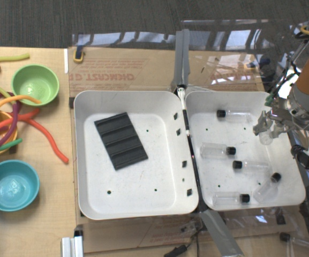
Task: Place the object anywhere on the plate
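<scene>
**Arm over the right bin, vial apparently in its grip**

Camera view: the two-finger gripper (265,130) hangs over the right white bin (197,143), pinching what looks like a clear plastic vial (266,137). Carrying seems underway; next, travel left to the ridged black rectangular plate (120,140) and release.

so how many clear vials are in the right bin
5 vials in the right bin: top, centre, just below centre, lower right, bottom edge. The end effector may hide another.
</scene>
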You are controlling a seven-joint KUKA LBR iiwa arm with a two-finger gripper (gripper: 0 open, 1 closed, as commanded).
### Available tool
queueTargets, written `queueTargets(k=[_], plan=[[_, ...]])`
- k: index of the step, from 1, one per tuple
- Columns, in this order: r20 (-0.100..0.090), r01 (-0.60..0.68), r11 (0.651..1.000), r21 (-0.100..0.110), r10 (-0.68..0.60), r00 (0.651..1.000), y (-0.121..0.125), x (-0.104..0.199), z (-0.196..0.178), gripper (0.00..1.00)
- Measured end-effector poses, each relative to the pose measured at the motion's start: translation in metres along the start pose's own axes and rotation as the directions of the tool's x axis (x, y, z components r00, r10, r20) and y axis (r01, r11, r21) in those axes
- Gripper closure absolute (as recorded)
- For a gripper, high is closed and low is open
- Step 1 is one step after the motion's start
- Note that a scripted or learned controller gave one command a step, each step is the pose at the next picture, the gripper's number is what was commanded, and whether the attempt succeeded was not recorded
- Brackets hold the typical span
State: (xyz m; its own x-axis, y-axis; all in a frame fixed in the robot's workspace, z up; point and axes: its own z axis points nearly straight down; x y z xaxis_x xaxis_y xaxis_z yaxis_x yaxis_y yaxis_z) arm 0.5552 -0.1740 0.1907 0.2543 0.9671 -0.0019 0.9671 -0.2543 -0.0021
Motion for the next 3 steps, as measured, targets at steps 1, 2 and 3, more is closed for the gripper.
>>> queueTargets(k=[1,2,3], plan=[[-0.001,-0.004,1.000,0.003,0.004,1.000,-0.089,0.028,0.053,1.00],[0.000,-0.141,0.990,0.001,0.141,0.990,-0.073,-0.030,-0.028,1.00],[-0.001,0.005,1.000,0.002,-0.005,1.000,-0.066,-0.059,0.024,1.00]])
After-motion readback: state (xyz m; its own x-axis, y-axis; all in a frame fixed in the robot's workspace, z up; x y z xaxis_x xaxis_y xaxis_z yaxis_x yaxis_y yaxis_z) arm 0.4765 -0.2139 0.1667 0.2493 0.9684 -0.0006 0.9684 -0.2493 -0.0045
